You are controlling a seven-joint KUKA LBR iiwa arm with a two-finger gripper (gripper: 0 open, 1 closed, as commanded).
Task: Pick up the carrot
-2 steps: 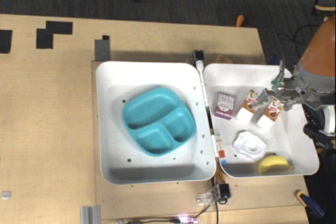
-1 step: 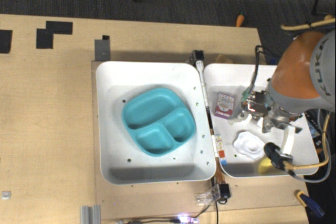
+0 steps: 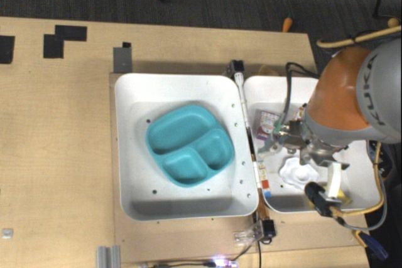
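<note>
View from above of a pale wooden bench (image 3: pixel 56 154) holding two shallow white bins side by side. The left bin (image 3: pixel 135 198) holds a teal plate (image 3: pixel 188 144) with three compartments, lying near the bin's middle and turned at an angle to its walls. All three compartments look bare.

The right bin (image 3: pixel 273 88) is largely covered by the robot arm (image 3: pixel 352 94), grey with a broad orange band, reaching in from the right. Its gripper (image 3: pixel 312 150) hangs low over the middle of this bin, pointing down. The wrist hides it from above, so whether it is released, clenched or grasping anything cannot be told.

Just beside the gripper, toward the bin's near edge, lies a crumpled white object (image 3: pixel 294 171). Near the bin's left wall, toward the far edge, sits a small packet with pink and purple print (image 3: pixel 267 121).

No carrot can be made out with certainty inside either bin. A small orange thing (image 3: pixel 287 24) lies at the bench's far edge, well apart from the gripper and outside the bins. It may be the carrot, but it is too small to tell
</note>
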